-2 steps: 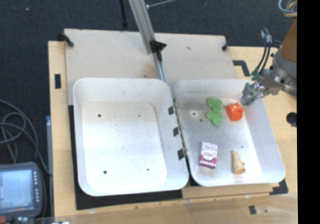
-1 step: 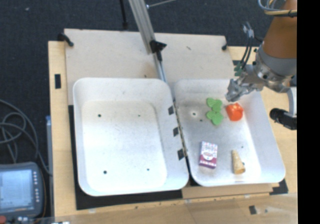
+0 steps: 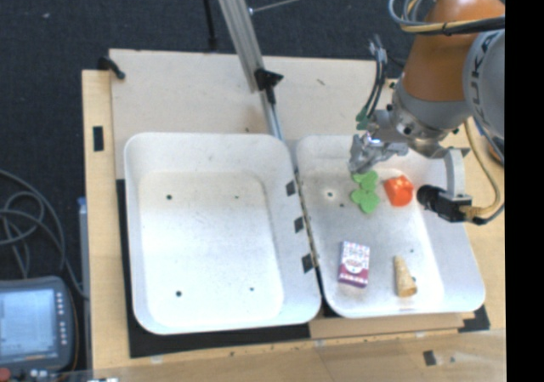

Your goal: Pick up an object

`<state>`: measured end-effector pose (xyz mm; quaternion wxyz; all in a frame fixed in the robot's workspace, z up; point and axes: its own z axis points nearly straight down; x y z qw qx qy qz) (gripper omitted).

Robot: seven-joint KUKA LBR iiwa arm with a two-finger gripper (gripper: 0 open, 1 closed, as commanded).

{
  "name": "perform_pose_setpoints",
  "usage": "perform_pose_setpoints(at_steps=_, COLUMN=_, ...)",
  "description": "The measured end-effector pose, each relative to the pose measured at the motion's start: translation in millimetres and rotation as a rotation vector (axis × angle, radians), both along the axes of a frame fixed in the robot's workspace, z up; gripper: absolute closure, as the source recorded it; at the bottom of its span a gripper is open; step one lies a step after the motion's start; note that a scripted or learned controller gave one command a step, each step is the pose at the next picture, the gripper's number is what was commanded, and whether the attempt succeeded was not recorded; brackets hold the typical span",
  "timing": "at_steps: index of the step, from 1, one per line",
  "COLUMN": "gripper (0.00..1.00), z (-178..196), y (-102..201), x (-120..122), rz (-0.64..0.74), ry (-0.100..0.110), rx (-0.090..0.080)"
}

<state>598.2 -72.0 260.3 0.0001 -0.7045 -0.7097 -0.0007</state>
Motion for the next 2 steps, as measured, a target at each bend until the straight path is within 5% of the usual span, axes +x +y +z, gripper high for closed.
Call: perform_pose_setpoints(at_steps=2, gripper=1.0, z=-24, y=109, x=3, rz=0.0, ry=0.003, rx=0.0)
